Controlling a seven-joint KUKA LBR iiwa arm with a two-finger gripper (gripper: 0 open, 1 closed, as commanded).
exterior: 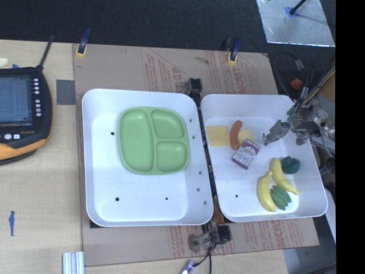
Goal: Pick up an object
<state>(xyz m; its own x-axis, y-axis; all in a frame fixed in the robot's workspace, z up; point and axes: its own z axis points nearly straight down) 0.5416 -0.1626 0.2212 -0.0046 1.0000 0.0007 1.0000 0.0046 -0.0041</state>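
Cardboard-covered bench (171, 67), two white bins side by side. Left bin (102, 204): one green divided plate (153, 140), nothing in its compartments. Right bin (228, 207): yellow cheese slice (217, 135), sausage (236, 133) leaning beside it, small pink-and-purple box (246, 153), two bananas (272, 184) lying together, a dark green vegetable (291, 164) and a green pod (280, 196) against them. My hand (276, 132) hovers over the right bin's upper right, fingers spread, holding nothing. Step in hand, as I judge: choose one target. The box lies apart from its neighbours, nearest me; I should descend straight over it, fingers astride its narrow sides.
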